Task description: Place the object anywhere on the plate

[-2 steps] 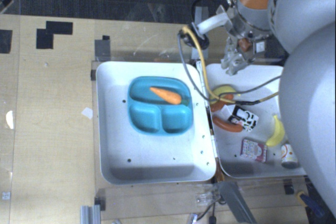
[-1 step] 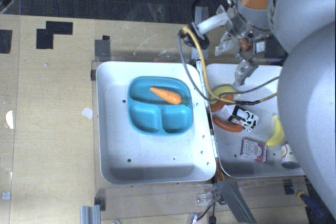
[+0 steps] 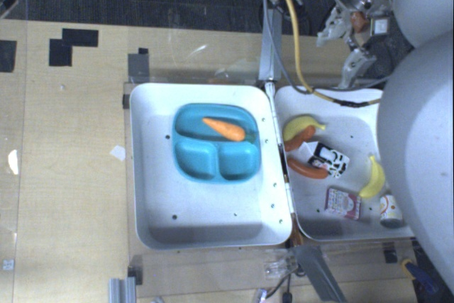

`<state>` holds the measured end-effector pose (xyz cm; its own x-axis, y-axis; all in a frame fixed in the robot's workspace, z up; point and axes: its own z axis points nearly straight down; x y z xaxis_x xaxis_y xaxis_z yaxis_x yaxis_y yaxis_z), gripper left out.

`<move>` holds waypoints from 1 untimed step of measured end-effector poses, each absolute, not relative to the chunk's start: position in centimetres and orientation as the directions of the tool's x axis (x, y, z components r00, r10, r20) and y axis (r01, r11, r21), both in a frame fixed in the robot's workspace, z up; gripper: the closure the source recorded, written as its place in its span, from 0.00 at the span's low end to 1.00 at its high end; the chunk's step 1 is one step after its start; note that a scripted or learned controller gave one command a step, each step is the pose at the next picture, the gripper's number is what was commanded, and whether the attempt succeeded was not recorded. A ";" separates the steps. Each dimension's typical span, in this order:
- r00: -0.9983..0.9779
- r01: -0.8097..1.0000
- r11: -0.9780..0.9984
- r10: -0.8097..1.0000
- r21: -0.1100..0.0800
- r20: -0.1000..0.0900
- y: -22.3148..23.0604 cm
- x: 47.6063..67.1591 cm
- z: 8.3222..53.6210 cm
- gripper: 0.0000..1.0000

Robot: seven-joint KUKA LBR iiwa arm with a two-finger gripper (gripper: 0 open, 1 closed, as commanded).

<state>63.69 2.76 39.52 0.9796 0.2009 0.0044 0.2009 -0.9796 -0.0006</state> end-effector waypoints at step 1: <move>0.979 0.202 -0.979 0.202 -0.001 0.005 -1.7 66.2 43.6 0.00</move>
